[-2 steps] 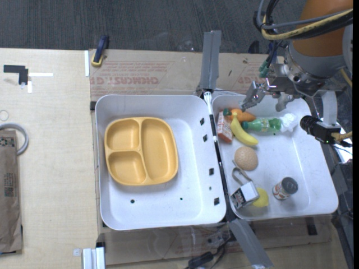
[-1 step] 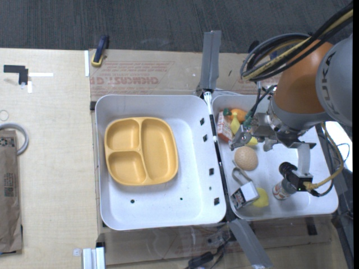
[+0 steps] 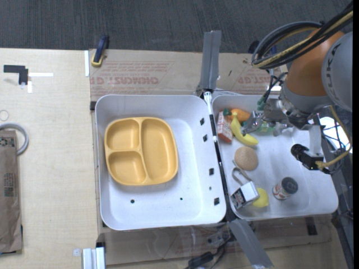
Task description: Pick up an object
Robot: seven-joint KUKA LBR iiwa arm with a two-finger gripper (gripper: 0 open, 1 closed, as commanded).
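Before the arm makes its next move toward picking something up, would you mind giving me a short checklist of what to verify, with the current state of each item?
1. Gripper is over the right bin, where the objects lie: ok.
2. A target lies close to the gripper: ok, the banana is right beside it.
3. Something is held between the fingers: cannot tell, that area is too cluttered and small.
4. Neighbours crowd the banana: not ok, a red and white packet and an orange item lie right next to it.
5. Easier, freer targets exist: ok, the round tan object and the small can have space around them.
6. Yellow divided plate in the left bin lies away from the arm: ok.
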